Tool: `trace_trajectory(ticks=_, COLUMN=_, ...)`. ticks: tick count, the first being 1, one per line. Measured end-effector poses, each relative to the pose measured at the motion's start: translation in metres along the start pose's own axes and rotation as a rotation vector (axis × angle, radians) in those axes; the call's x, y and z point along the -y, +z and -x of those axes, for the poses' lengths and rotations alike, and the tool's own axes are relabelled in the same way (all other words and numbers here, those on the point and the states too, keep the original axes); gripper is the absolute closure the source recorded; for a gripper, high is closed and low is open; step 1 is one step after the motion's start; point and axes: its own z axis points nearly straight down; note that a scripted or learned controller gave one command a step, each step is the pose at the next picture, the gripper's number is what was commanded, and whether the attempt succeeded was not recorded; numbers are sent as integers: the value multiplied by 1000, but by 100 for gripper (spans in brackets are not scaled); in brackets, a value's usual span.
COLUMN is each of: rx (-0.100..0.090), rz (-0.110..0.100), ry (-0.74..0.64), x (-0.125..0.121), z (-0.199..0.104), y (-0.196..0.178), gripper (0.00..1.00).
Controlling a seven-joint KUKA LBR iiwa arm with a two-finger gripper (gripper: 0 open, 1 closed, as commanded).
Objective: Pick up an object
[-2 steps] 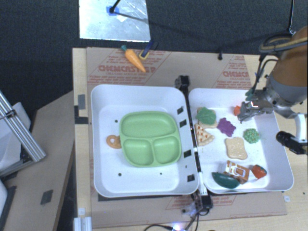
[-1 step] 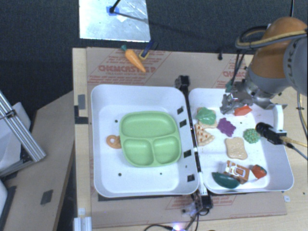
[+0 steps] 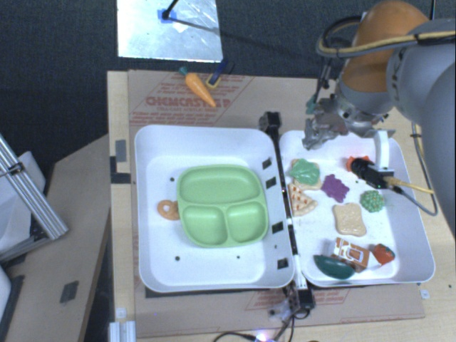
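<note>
My gripper (image 3: 314, 140) hangs over the far left corner of the right bin (image 3: 420, 251), with nothing visible in it. Just below it in the view lies a green lettuce piece (image 3: 305, 170). A pizza slice (image 3: 302, 202) lies nearer the front, beside the bin's left wall. To the right of these are a purple piece (image 3: 334, 187), a slice of toast (image 3: 349, 219) and a green broccoli (image 3: 372, 201). At the front of the bin are a dark green piece (image 3: 333, 267), a red-and-white box (image 3: 352, 252) and a small red piece (image 3: 383, 254).
The left bin (image 3: 153, 155) holds a green divided plate (image 3: 221, 205) and a small pretzel (image 3: 168, 209) at the plate's left. An orange carrot (image 3: 199, 90) lies on the cardboard behind the bins. A shiny foil sheet (image 3: 169, 20) lies farther back.
</note>
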Motion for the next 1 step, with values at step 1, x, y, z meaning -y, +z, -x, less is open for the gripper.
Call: trace_trajectory(ticks=1, rx=2, rz=-2, ry=4, x=4, z=4, y=-14, gripper=100)
